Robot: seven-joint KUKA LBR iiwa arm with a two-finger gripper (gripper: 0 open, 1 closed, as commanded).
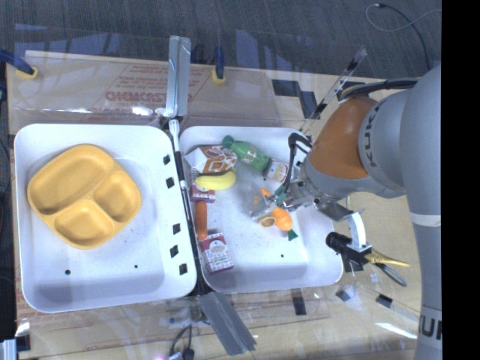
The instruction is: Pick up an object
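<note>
Nearest the camera in the right-hand shallow white bin [315, 272] lies a small red-and-white carton [216, 252], flat by the left wall, with a slim orange-red stick [201, 220] just above it. Further in, by the middle, a small orange plastic carrot with a green tip [283, 220] rests beside a pale, clear-wrapped piece [266, 217]. The hand [289, 195] hangs low right over these two; whether it is apart or together I cannot tell, and nothing is seen held in it. The carrot looks the likeliest pick. To do it well, the hand should come straight down, centred across the carrot's narrow width, clear of the wrapped piece and the bin's right wall, then lift slowly.

Beyond it lie a yellow plastic banana [215, 181], a brown-and-white packet [217, 158] and a green plastic bottle [246, 153] on its side near the far wall.

The left-hand shallow white bin [45, 283] bears a yellow three-part plastic tray [84, 194]. Both bins sit on a pale surface [112, 85] under clear sheeting with red print; dark grey carpet [225, 13] lies behind.
</note>
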